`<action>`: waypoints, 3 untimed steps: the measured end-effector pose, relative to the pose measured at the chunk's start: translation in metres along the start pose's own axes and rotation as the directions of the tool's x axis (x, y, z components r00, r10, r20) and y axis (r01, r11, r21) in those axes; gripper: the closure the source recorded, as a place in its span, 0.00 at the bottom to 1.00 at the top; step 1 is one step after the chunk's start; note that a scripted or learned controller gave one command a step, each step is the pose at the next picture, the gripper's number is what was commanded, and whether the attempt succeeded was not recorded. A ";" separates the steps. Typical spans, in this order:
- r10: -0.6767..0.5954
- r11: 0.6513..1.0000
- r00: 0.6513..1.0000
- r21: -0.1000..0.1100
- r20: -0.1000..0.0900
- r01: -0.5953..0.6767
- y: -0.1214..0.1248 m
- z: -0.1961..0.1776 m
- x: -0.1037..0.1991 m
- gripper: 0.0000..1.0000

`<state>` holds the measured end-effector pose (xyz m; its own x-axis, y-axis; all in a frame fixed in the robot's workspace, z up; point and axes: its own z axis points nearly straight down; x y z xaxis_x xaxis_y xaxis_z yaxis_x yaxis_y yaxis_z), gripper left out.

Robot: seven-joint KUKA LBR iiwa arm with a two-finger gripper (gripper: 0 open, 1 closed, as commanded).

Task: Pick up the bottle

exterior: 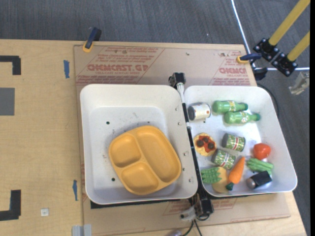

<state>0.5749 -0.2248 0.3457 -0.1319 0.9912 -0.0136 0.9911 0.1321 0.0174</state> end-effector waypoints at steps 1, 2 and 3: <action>-0.001 1.000 1.000 -0.004 0.003 0.001 0.001 -0.011 0.000 1.00; -0.002 1.000 1.000 -0.007 0.005 0.002 0.002 -0.021 -0.001 1.00; -0.003 1.000 1.000 -0.011 0.008 0.003 0.003 -0.032 -0.001 1.00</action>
<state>0.5777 -0.2250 0.3777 -0.1348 0.9906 -0.0218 0.9904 0.1354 0.0283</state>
